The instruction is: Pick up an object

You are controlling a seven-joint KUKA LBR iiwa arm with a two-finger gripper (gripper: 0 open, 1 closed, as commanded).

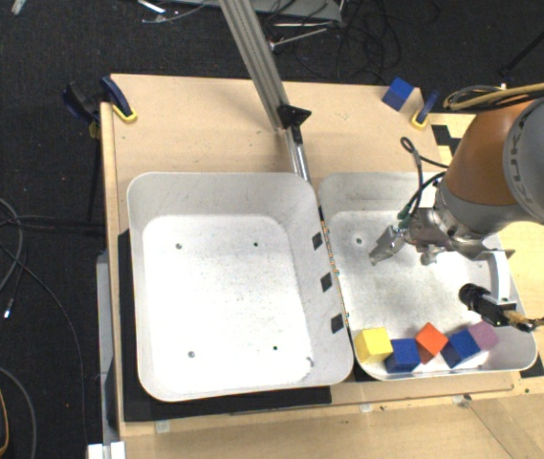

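Near edge of the right bin (424,187): five small blocks bunched in a row along the near wall — yellow cube (374,342), blue cube (403,354), orange cube (431,339), second blue cube (462,348), pale purple cube (484,335). They touch or nearly touch each other. I'd judge them light, rigid, flat-faced and not fragile; a pinch across two opposite faces should hold.

The yellow cube is my pick. It sits at the left end of the row, so its left face is free, though close to the bin corner. The middle ones leave no room for fingers.

Farther in, the tool (384,248) hangs over bare bin floor near the left wall, well apart from the blocks and holding nothing. I can't tell its opening from this angle.

Left bin (216,285) has nothing to grab. Far right corner of the tabletop (205,122): one loose blue block (399,93).
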